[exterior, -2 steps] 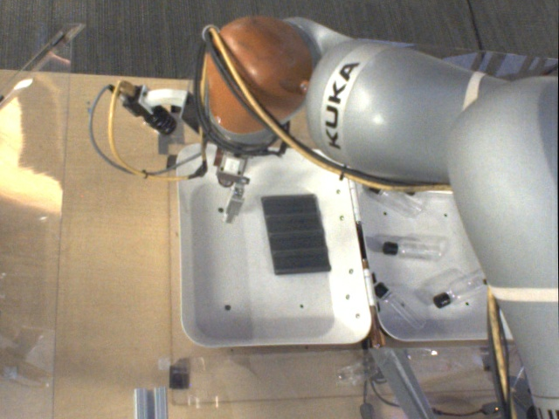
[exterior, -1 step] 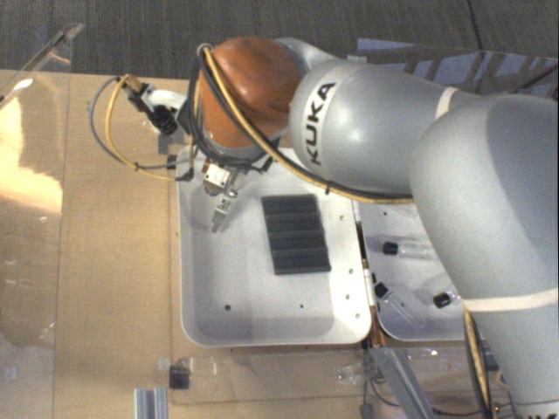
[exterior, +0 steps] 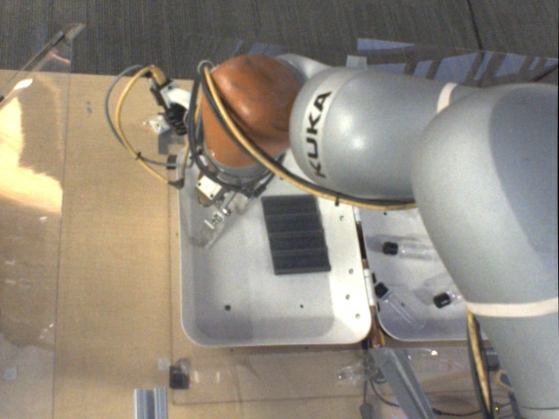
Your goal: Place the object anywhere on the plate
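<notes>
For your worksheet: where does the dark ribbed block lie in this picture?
The dark ribbed block lies flat in the left white bin, toward its right side, just right of the tool and below the arm's orange band.

grey arm (exterior: 393,138) with orange band (exterior: 249,107) and black lettering; white bins (exterior: 262,312); dark ribbed black plate (exterior: 296,233); tan table (exterior: 96,278); yellow cable (exterior: 131,81).
</notes>
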You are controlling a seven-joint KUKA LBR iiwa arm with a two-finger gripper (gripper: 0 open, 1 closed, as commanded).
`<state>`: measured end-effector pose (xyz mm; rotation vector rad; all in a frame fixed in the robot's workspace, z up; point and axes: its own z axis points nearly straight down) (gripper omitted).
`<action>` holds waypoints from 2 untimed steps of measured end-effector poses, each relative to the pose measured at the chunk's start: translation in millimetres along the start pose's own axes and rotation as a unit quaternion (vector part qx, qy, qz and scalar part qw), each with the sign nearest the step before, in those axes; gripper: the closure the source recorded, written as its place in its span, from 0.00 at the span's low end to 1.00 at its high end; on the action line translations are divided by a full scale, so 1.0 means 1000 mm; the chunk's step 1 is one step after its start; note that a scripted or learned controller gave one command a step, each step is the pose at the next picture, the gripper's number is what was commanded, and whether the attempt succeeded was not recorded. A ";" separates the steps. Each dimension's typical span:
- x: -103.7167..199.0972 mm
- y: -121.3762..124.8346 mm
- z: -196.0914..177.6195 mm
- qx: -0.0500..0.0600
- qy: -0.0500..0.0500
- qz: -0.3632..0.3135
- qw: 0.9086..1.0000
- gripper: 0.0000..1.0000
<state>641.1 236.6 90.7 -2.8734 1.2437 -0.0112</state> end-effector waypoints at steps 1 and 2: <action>-0.003 -0.004 -0.014 0.006 -0.001 -0.002 1.000 1.00; 0.014 -0.015 -0.109 -0.001 -0.002 -0.235 0.972 1.00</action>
